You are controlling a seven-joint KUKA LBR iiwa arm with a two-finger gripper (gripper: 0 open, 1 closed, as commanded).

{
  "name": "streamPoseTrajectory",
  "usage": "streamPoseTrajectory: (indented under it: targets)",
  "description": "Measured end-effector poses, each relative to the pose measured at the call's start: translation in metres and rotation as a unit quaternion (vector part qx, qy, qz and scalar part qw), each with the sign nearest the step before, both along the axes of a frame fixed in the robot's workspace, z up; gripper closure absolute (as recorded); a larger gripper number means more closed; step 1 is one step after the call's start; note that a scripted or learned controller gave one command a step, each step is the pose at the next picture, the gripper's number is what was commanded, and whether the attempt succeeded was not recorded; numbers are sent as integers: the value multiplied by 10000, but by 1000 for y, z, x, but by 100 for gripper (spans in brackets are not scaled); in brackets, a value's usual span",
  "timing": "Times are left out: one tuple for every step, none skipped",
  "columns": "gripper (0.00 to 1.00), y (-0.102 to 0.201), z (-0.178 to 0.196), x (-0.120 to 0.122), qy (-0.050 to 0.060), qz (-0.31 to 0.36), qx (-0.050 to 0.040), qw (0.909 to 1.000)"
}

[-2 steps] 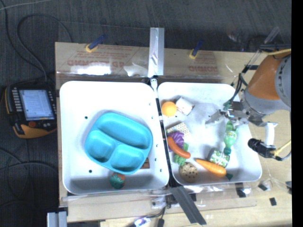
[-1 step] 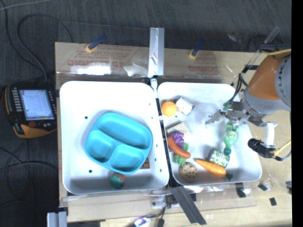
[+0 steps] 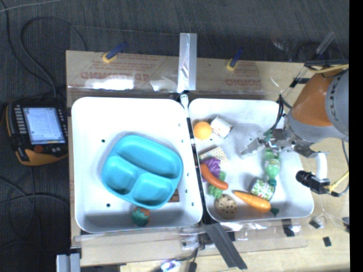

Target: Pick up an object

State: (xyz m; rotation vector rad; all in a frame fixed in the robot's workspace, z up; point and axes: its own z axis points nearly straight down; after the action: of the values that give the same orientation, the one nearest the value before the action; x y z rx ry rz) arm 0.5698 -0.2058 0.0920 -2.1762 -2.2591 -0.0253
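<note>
Along the near edge of the bench, the left bin (image 3: 85, 152) holds a small round green-and-red toy (image 3: 140, 215) against its near wall, just below a blue three-compartment tray (image 3: 143, 170) that fills its middle. In the right bin (image 3: 295, 205), nearest the camera's lower edge, sit a speckled brown ball (image 3: 226, 205) and an orange toy carrot (image 3: 252, 200) lying left to right, its leafy end toward the right. Just beyond the carrot is a small green-and-white packet (image 3: 262, 187), and to the left a red-orange toy sausage (image 3: 214, 179) next to a purple bunch of grapes (image 3: 211, 165).

Farther back, the gripper (image 3: 271, 146) hangs over the right half of this bin, the grey arm with its orange band (image 3: 312, 102) reaching in from the right. Whether the tool is spread or closed cannot be told from this angle. A slim green bottle-like toy (image 3: 271, 166) lies directly below the gripper, touching or almost touching it, its long axis running near-to-far, toward the packet. That is probably the target: the tool sits at its far end, so a pick seems to need a short drop with the closing direction across the bottle's width.

Beyond that lie a checkered piece (image 3: 213, 152), an orange ball (image 3: 202, 130) and a white block (image 3: 220, 127) near the far wall.
</note>
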Motion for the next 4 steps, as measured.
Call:
streamPoseTrajectory:
  targets:
    - [0, -3, -1, 15, -4, 623, -11, 9981]
    - [0, -5, -1, 26, -9, 1164, -35, 9932]
    - [0, -5, -1, 26, -15, 1165, -36, 9932]
    - [0, 11, 0, 41, 3, -334, -90, 9994]
